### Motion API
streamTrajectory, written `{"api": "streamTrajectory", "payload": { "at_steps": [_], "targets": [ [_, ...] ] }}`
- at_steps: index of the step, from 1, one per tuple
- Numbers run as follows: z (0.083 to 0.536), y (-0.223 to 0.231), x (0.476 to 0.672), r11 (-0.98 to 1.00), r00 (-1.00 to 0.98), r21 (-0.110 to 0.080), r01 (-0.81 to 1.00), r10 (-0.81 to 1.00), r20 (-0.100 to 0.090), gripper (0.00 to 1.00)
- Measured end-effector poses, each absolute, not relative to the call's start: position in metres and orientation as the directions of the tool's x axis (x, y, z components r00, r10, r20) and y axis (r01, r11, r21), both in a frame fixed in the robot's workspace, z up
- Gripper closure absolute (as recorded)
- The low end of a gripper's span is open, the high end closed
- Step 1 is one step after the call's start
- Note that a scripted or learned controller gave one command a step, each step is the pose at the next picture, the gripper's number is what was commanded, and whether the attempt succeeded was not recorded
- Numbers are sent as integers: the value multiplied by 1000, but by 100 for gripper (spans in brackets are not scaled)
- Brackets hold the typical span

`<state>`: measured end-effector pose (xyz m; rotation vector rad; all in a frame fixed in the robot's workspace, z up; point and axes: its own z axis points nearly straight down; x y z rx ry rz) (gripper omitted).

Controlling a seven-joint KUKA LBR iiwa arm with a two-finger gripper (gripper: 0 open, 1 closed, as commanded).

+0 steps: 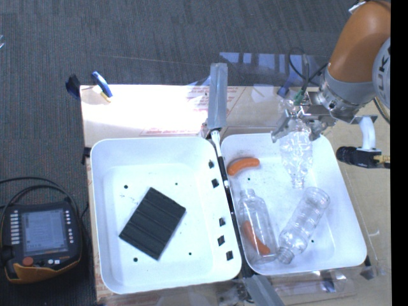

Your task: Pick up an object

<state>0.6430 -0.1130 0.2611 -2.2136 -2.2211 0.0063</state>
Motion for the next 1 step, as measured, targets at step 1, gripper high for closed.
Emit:
{"api": "streamTrajectory", "payload": {
  "at_steps": [1],
  "targets": [
    [86, -84, 637, -43, 43, -33, 999, 999, 2, 0]
  ]
}}
